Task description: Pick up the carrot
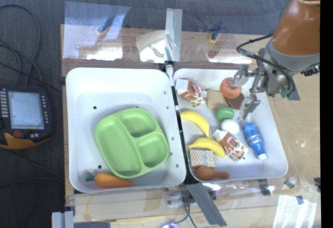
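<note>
Bench point(299, 133) of pale wood bearing two shallow white bins, touching side by side: left bin point(83, 91), right bin point(273, 162). Clear plastic sheeting point(104, 34) lies behind them.

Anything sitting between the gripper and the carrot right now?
Yes. The gripper is over the right bin; the carrot lies in the left bin's near corner. The bins' shared rims and the green plate lie between.

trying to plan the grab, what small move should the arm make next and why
Probably lift and travel left across the divider. The gripper sits over the right bin, by the tomato, while the carrot lies in the left bin at its near edge, beside the green plate.
</note>
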Available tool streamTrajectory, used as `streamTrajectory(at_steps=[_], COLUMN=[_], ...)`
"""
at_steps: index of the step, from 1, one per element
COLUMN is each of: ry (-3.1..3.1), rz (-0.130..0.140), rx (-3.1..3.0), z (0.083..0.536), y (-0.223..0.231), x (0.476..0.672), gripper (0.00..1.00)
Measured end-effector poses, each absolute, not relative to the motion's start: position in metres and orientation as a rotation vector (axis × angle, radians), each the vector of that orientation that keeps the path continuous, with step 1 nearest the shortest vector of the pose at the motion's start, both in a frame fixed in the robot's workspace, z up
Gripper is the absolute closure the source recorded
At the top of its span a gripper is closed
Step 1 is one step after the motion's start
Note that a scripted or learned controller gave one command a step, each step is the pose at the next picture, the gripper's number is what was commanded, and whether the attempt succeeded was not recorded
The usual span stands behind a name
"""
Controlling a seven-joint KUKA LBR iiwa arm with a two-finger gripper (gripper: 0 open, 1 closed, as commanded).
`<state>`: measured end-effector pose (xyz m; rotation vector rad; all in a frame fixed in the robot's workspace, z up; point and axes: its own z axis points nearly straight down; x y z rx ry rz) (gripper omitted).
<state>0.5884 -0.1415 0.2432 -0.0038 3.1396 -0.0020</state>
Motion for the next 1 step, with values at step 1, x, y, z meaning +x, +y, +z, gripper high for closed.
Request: streamTrajectory(at_steps=[1], ry=[3.114], rz=[-0.012], rx=[0.005], z=[0.11], y=[-0.1145], x=[0.5603], gripper=[0.0])
